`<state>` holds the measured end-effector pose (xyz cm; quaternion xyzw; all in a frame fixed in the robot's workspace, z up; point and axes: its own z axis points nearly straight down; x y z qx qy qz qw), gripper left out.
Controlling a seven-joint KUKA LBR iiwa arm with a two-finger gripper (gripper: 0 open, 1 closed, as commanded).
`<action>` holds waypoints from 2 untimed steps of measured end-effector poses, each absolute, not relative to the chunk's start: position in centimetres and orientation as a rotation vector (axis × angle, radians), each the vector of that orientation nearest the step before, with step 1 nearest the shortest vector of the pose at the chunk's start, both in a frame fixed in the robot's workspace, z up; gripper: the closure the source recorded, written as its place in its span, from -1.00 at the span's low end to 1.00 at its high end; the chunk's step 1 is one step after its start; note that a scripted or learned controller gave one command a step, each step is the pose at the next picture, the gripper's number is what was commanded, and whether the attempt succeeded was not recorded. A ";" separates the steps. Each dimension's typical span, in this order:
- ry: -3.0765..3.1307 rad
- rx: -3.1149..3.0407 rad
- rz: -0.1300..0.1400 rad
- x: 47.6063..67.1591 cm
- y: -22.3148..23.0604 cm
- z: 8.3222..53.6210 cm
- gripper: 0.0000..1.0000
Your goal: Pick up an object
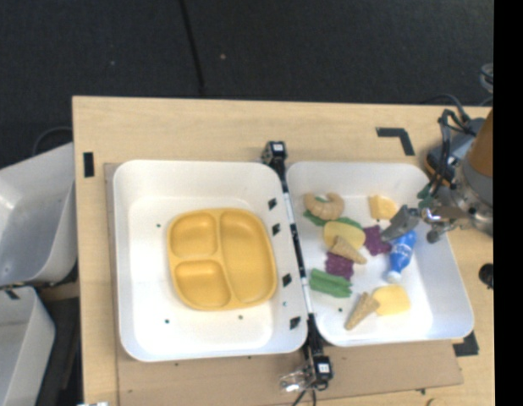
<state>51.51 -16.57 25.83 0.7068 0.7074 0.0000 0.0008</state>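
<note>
The right bin (439,311) holds several toy foods. Among them are a blue bottle (399,256), a tan croissant (325,204), a yellow chunk (382,206), purple grapes (338,265), a green bean pod (331,284) and an ice cream cone (361,309). My gripper (420,225) reaches in from the right over that bin's right side, just above the top of the blue bottle. Its fingers stand apart, one grey finger (403,221) to the left of the bottle's top, and nothing is between them.
The left bin (134,311) holds a yellow divided plate (221,257). A black clip row (289,227) marks the wall between the bins. A yellow wedge (346,245) and a green piece (344,224) lie mid-bin. Bare bench lies behind both bins.
</note>
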 end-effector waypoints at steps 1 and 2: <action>2.222 2.228 -0.008 51.1 -20.4 11.6 -1.00; 2.221 2.208 0.008 62.2 -18.7 10.2 -1.00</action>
